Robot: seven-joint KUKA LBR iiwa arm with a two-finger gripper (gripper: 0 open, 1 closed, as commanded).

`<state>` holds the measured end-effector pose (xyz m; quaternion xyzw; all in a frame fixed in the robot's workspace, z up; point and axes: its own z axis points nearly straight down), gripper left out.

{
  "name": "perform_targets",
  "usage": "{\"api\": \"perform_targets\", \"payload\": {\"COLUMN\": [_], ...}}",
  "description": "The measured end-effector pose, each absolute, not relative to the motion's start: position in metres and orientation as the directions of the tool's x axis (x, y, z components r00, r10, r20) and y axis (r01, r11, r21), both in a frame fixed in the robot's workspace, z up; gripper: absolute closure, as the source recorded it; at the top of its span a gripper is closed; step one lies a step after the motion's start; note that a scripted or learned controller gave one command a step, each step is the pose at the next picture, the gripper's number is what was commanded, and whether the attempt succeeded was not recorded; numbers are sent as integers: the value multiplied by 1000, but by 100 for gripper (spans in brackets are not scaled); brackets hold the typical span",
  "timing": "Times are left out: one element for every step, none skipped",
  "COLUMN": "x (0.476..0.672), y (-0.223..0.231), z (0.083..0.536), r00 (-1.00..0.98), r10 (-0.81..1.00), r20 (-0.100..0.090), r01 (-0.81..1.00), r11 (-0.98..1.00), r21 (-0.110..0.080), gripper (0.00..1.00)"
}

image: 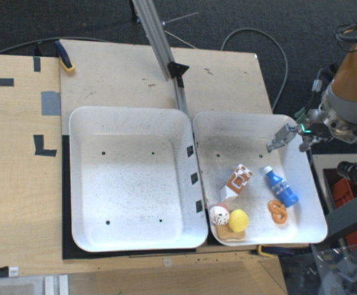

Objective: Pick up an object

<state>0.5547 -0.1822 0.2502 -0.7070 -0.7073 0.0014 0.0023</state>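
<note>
Camera view | tool [282,137] above right bin's [252,125] far side, grip state unclear, nothing visibly held | blue bottle [281,187] lies nearest, clear of pretzel [278,212] | descend centred across its width, then close.

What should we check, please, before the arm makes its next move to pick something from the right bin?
1. Gripper above the right bin: ok.
2. Nothing between the fingers yet: ok.
3. Bottle lies apart from its neighbours: ok.
4. Pretzel free of the bin wall: cannot tell.
5. Yellow ball clear of the white ball: not ok, they touch.
6. Carton reachable: ok.
</note>
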Motion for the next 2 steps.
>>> {"api": "perform_targets", "payload": {"x": [555, 548], "y": [-182, -185], "z": [252, 192], "r00": [-2, -1], "r10": [1000, 1000], "r20": [0, 1], "r01": [1000, 1000], "r11": [2, 1], "r21": [-1, -7], "gripper": [0, 0]}}
